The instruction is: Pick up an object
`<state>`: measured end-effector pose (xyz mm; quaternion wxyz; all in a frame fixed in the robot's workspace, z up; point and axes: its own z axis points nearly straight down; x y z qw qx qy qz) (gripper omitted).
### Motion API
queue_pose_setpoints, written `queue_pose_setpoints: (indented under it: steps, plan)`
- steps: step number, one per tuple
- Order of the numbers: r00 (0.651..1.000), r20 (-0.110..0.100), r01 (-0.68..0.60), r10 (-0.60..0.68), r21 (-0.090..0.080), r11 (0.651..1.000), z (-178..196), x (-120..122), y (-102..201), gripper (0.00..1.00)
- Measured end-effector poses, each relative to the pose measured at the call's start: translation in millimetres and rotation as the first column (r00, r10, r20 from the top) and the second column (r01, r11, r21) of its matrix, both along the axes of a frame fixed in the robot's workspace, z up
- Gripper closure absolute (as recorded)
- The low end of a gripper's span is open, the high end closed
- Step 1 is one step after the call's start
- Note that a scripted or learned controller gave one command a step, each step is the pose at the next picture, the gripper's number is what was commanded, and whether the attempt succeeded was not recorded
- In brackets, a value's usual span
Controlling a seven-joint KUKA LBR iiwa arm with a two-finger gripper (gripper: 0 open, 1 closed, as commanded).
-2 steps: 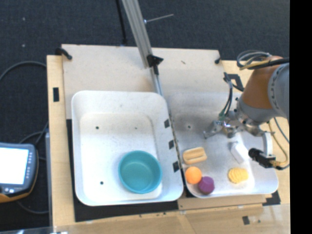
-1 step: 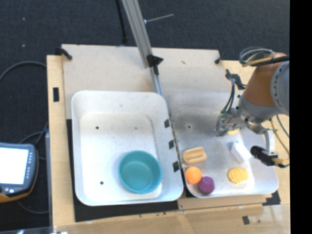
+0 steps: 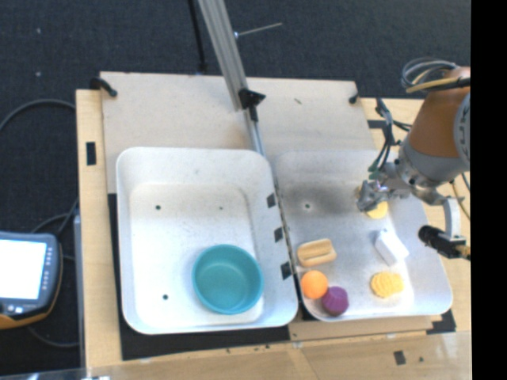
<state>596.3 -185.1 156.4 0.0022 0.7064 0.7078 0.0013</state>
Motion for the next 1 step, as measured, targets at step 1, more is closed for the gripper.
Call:
queue_pose_setpoints:
  steps: [1]
  plan:
    - [1.000,0.003,-0.002,0.002,-0.001,1.000,64.4,1.3,2.3,1.00]
